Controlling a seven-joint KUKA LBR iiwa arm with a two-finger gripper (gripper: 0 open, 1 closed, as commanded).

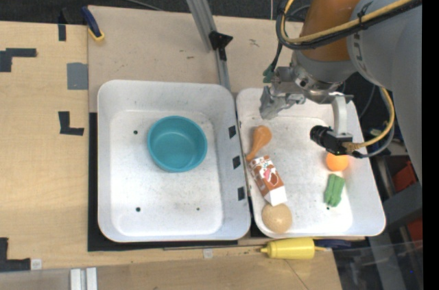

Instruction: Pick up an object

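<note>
the objects for picking lie in the right shallow white plastic bin (363, 213): a tan chicken-drumstick toy (259, 138) near its upper left, just below it a red and white tube (267, 179), and a round beige ball (276, 217) touching the tube's lower end. at the bin's right side sit a small orange fruit (336, 162) and a green pepper-like toy (334, 189) just under it. the metal gripper (272, 105) hangs over the bin's upper left corner, above the drumstick and apart from it; whether it is parted or clenched cannot be told. the left white bin (116, 213) holds a round teal bowl (178, 143). a yellow bottle (291, 249) lies on the desk (41, 165) beside the right bin's lower edge.
</note>
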